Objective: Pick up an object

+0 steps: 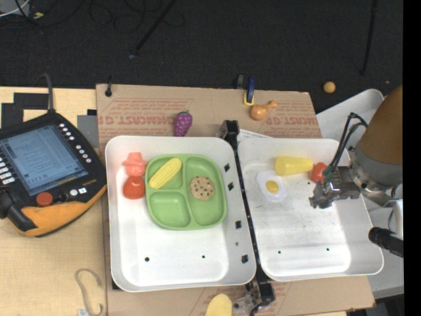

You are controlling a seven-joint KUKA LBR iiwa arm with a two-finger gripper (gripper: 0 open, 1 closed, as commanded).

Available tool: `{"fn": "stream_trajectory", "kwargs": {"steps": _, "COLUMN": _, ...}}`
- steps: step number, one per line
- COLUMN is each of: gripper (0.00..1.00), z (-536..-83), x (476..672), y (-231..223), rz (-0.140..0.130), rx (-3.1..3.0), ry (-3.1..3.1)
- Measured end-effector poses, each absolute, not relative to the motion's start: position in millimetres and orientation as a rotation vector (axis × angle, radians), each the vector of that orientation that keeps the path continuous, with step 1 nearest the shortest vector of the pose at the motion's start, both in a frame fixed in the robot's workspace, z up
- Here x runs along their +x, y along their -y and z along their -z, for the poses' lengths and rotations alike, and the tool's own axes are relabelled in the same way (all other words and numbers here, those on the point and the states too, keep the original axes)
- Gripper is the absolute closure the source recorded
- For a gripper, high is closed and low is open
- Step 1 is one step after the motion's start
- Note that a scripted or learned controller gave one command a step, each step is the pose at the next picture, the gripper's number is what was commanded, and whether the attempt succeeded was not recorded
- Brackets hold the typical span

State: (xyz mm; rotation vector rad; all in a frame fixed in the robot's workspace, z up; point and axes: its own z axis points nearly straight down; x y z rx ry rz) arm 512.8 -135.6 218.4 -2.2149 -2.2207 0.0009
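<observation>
Two bins sit before me; my gripper (320, 199) hovers low in the right bin (316, 259) by a red piece (318, 171), whether it grips I cannot tell.

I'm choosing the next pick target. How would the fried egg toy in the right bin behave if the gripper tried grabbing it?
The fried egg toy lies low and flat on the right bin floor, so fingers would likely struggle to get under its edge. It looks like smooth plastic, probably light, and may slide when pushed. It seems unlikely to roll.
</observation>
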Motion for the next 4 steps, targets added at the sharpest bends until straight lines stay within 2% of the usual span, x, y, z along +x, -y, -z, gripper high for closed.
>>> {"fn": "stream_trajectory", "kwargs": {"steps": 1, "gripper": 1.00, "z": -230.6, "x": 495.5, "y": 94.7, "rz": -0.001, "rx": -2.215, "ry": 2.221}}
{"fn": "stream_trajectory", "kwargs": {"steps": 2, "gripper": 1.00, "z": -232.7, "x": 489.8, "y": 56.1, "rz": -0.001, "rx": -2.216, "ry": 2.221}}
{"fn": "stream_trajectory", "kwargs": {"steps": 3, "gripper": 1.00, "z": -216.4, "x": 483.5, "y": 60.2, "rz": -0.005, "rx": -2.219, "ry": 2.219}}
{"fn": "stream_trajectory", "kwargs": {"steps": 4, "gripper": 1.00, "z": -228.2, "x": 471.8, "y": 60.9, "rz": -0.002, "rx": -2.225, "ry": 2.213}}
